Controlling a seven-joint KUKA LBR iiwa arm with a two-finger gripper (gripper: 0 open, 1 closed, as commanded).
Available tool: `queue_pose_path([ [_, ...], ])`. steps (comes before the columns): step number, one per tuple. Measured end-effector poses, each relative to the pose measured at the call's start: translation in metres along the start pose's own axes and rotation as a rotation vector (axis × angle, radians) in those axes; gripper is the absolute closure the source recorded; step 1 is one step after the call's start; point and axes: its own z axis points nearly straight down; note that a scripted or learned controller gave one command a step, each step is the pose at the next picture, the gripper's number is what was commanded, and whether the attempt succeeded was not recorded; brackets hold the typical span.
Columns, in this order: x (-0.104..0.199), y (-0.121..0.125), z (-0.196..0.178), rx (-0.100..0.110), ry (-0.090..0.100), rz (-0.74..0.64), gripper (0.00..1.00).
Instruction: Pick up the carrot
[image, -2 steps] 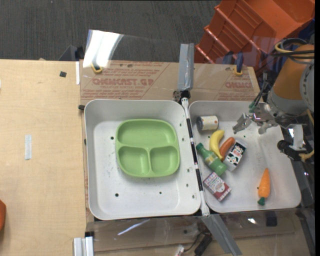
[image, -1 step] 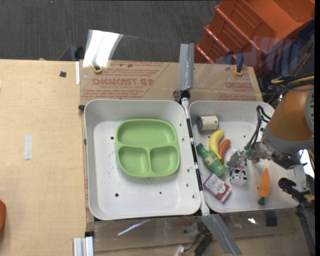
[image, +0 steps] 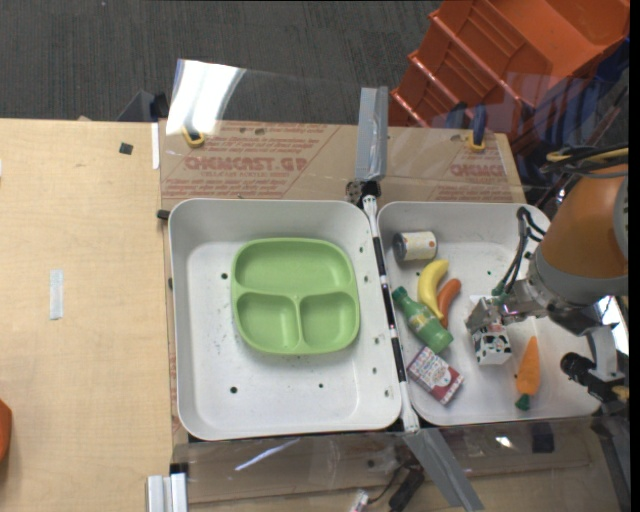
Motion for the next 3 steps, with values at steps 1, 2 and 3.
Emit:
queue_pose_path([
  [1,0.089,0.072,-0.09,0.002,-0.001,0.039,1.0],
  [2,0.149,0.076,-0.062,-0.006,-0.018,0.024,1.0],
  [3,0.155,0.076,-0.06,-0.002,-0.012,0.017,0.0],
])
